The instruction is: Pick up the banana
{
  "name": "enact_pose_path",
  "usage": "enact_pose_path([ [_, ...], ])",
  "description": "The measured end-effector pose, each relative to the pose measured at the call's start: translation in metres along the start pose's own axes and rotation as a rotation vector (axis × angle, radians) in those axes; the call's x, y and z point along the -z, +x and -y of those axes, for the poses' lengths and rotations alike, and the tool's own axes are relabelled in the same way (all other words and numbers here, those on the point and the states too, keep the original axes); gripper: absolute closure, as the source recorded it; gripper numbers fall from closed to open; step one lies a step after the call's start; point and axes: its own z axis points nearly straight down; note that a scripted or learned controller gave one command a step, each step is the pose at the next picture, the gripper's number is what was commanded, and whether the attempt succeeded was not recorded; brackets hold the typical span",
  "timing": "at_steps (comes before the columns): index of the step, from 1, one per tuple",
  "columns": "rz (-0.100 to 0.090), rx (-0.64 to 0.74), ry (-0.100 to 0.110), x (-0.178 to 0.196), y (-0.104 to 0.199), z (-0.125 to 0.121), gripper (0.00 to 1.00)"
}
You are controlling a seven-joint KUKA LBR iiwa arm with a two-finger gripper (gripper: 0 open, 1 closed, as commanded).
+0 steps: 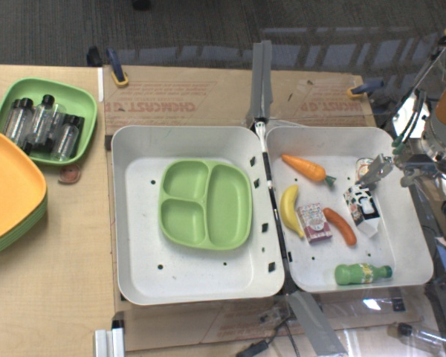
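Lying near the left wall of the right bin, the banana curves lengthwise, just beside a small pink packet on its right. A reddish sausage lies past the packet, and a carrot sits toward the bin's far edge. A green bottle rests on its side along the near edge. The gripper hangs over the bin's right part, just above a small black-and-white carton, well apart from the banana; whether it is apart or together I cannot tell. The left bin holds a green divided plate at its middle.
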Motion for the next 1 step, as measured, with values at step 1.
enact_pose_path([
  [1,0.001,0.000,0.001,0.0082,-0.0006,-0.0002,1.00],
])
